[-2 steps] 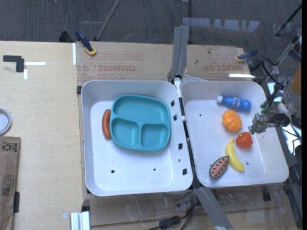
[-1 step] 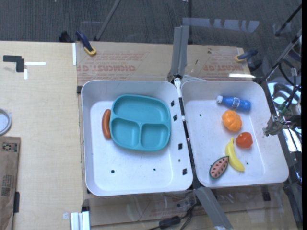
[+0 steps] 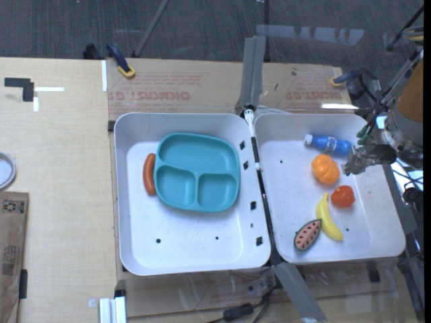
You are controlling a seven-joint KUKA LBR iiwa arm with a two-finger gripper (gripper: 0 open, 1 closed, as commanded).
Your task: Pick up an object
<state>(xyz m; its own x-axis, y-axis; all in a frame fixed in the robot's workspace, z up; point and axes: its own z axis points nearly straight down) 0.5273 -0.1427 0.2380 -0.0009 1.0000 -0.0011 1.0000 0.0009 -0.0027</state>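
Note:
The right bin [image 3: 283,227] holds a small blue bottle [image 3: 330,143] lying on its side, an orange fruit [image 3: 326,169], a red tomato [image 3: 343,196], a yellow banana [image 3: 329,219] and a watermelon slice [image 3: 307,235]. My gripper [image 3: 355,164] hangs at the bin's right side, just right of the orange and above the tomato, with nothing visibly between its fingers. Whether its fingers are apart is unclear from this angle.
The left bin [image 3: 135,234] carries a teal divided plate [image 3: 198,172] with a red-orange sausage [image 3: 149,173] beside its left edge. A metal divider [image 3: 252,79] stands between the bins. Cables and the arm's body [image 3: 407,113] crowd the right edge.

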